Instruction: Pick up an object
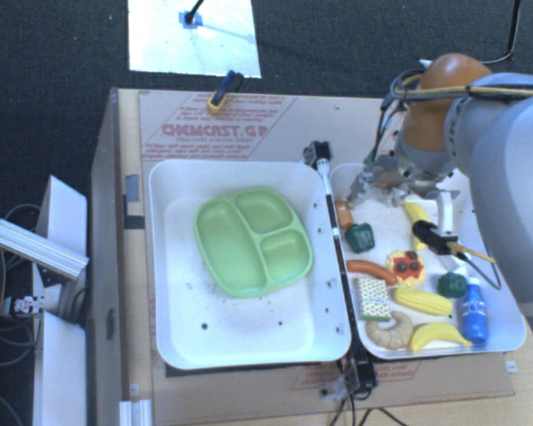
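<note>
My gripper (377, 188) hangs low over the far end of the right bin (513, 328), under the orange wrist band. Just in front of it lie an orange toy piece (342, 213), a dark green pepper (361, 236) and a yellow banana piece (417, 213). Further forward the bin holds a red sausage (370, 271), a yellow and red pizza-like piece (407, 267), a checked waffle (373, 297), a yellow corn piece (422, 302), a tan croissant (389, 331), a banana (437, 334), a green broccoli (451, 284) and a blue bottle (473, 311). I see nothing held.
The left bin (173, 264) holds a light green divided plate (253, 242). A dark divider bar (333, 238) runs between the two bins. The grey arm covers the right bin's far right corner. A yellow and black tool (222, 92) lies on the cardboard behind the bins.
</note>
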